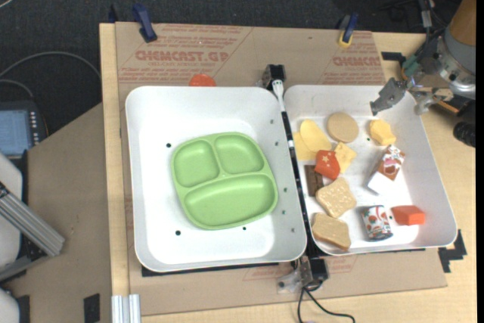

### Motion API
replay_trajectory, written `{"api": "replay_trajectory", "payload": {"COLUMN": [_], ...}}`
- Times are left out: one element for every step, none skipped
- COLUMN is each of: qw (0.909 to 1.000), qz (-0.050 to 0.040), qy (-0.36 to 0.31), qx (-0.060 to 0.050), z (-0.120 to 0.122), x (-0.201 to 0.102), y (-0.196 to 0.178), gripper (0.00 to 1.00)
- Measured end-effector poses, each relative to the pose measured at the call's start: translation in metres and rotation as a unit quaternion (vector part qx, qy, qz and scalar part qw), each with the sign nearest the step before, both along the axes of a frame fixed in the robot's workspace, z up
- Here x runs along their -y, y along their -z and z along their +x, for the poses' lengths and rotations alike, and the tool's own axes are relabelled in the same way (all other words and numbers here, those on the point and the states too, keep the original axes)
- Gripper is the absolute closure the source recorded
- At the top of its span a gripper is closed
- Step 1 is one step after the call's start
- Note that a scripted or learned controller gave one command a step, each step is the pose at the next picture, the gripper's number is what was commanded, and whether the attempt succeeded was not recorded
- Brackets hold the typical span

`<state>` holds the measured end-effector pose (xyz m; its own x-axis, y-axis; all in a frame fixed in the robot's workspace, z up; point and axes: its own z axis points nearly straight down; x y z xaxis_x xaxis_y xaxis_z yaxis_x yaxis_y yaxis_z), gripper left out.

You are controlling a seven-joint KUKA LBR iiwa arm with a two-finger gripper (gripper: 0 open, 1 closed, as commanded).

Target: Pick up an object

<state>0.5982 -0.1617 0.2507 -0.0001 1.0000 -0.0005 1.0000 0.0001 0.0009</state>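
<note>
Where the bench carries its two shallow white bins side by side, the left bin contains a single green divided plate, three compartments, lying flat near the bin's middle. The right bin contains the loose play-food items: a round tan cracker-like disc near the top; a yellow piece to its left beside the bin's left wall; a small yellow lump to the right of the disc; a red piece touching a pale yellow chunk at centre; a dark brown bar partly under the red piece; a tan bread-like square below these; a second tan slice at the bin's lower left corner; a red-and-white carton right of centre; a red-and-white can lying near the bottom; an orange-red block just beside the can, to its right. The gripper sits at the upper right of the right bin, above its top edge region, apart from every item, the small yellow lump being nearest; nothing is seen between its fingers, and whether they are spread or closed cannot be told at this scale. The grey arm enters from the right. Two clamps, blue and blue-yellow, grip the board's far edge.
</note>
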Motion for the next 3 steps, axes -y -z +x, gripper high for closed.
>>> {"api": "replay_trajectory", "payload": {"qw": [1.0,1.0,1.0], "qz": [0.0046,0.0012,0.0011], "qy": [0.001,-0.001,0.001], "qx": [-0.003,0.0,-0.002], "z": [0.003,-0.024,-0.07], "x": [0.06,0.051,0.008], "y": [0.161,0.165,0.166], "gripper": [0.0,0.0,0.0]}}
